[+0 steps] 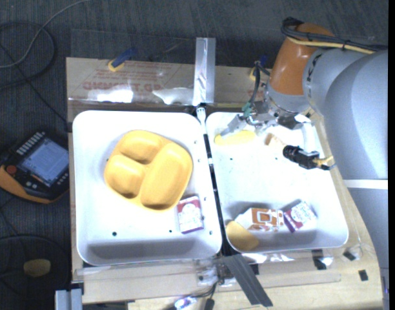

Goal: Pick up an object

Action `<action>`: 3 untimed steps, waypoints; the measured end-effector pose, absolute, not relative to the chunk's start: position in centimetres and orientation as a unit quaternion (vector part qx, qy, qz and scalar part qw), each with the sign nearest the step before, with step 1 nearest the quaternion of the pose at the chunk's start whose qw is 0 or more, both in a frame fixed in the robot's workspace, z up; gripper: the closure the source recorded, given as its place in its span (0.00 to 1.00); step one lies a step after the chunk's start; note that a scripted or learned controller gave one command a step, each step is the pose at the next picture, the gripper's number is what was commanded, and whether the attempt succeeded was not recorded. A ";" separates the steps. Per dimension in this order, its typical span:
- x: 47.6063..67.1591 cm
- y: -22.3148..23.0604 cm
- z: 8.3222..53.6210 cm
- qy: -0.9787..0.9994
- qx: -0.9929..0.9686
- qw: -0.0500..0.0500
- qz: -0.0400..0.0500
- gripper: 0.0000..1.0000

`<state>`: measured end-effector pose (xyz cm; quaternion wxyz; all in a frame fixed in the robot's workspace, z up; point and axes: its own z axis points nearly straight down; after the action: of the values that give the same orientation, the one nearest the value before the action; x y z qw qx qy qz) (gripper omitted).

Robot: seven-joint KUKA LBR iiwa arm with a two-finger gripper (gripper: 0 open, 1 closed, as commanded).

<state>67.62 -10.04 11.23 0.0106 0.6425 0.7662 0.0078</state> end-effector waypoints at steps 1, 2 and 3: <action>67.7 -10.4 10.8 0.797 0.604 0.011 0.005 0.00; 66.9 -11.1 8.9 0.831 0.556 0.002 -0.003 0.00; 66.8 -11.0 9.7 0.832 0.555 -0.001 -0.004 1.00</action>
<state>66.79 -11.03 9.70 -0.0010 0.5546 0.8321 -0.0044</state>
